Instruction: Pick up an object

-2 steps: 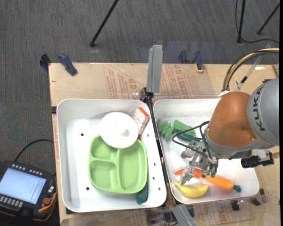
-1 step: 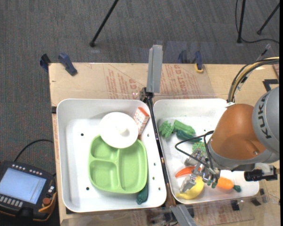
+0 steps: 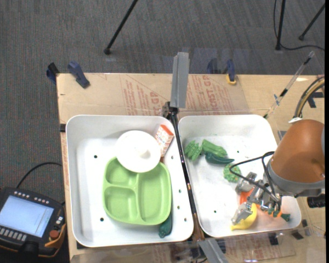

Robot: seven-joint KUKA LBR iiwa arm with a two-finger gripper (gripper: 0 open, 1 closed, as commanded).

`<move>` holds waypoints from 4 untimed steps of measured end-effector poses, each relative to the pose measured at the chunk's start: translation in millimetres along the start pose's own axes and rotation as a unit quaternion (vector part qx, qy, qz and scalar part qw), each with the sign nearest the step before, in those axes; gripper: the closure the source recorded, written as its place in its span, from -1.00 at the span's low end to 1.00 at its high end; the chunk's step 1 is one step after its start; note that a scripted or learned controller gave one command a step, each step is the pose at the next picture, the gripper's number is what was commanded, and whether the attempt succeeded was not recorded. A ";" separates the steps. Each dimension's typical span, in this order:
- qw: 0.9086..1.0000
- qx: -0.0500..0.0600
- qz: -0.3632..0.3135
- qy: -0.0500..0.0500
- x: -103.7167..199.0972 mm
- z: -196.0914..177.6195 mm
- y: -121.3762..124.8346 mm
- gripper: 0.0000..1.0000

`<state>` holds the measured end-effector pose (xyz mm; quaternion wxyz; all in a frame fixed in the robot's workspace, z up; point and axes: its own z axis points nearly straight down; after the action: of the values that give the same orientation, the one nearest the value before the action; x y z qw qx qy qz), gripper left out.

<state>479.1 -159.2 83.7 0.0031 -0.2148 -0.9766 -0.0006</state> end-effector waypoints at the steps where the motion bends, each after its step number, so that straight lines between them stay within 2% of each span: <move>1: 0.997 0.000 -0.081 0.003 25.3 1.1 43.0 -1.00; 2: 0.998 0.000 -0.056 -0.001 -70.2 -0.6 10.0 -1.00; 3: 0.999 -0.001 -0.051 -0.001 3.9 -0.8 2.8 -1.00; 4: 0.991 -0.001 -0.134 -0.002 16.1 -0.5 28.4 -1.00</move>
<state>476.4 -126.8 84.3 0.0013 -0.0815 -0.9967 -0.0012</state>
